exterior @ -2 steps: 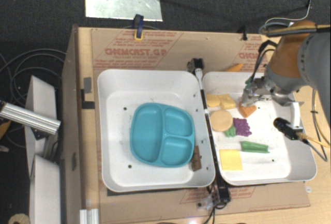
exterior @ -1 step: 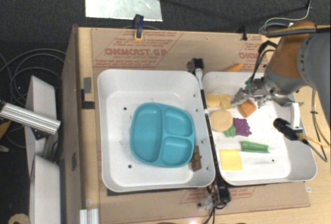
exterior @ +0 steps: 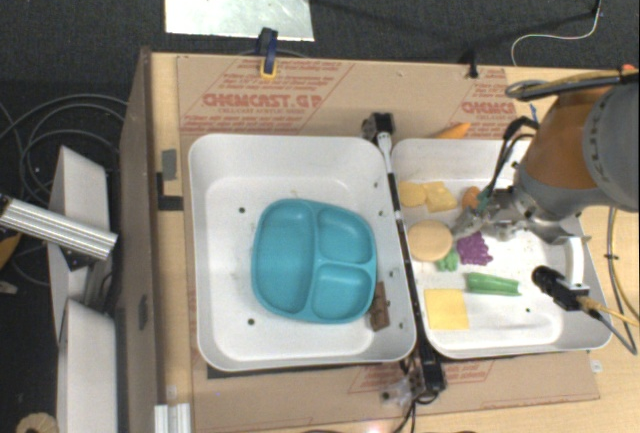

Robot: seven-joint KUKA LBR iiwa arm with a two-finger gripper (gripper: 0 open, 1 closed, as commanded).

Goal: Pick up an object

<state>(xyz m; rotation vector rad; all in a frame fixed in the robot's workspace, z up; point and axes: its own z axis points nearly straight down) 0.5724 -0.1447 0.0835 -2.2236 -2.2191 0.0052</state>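
The right bin (exterior: 575, 331) holds several toy foods. There are pale yellow chunks (exterior: 425, 194), a small orange piece (exterior: 470, 193), a round tan disc (exterior: 430, 241), a purple grape bunch (exterior: 472, 248), a small green piece (exterior: 447, 262), a long green bean (exterior: 492, 283) and a yellow square slice (exterior: 446, 308). My gripper (exterior: 480, 217) is low in this bin. It sits just above the grape bunch and right of the tan disc, with the arm coming in from the right.
The left bin (exterior: 215, 321) carries a blue divided plate (exterior: 312, 261), with a small brown piece (exterior: 379, 306) at its lower right by the wall between the bins. An orange piece (exterior: 455, 131) lies on the cardboard behind the right bin.
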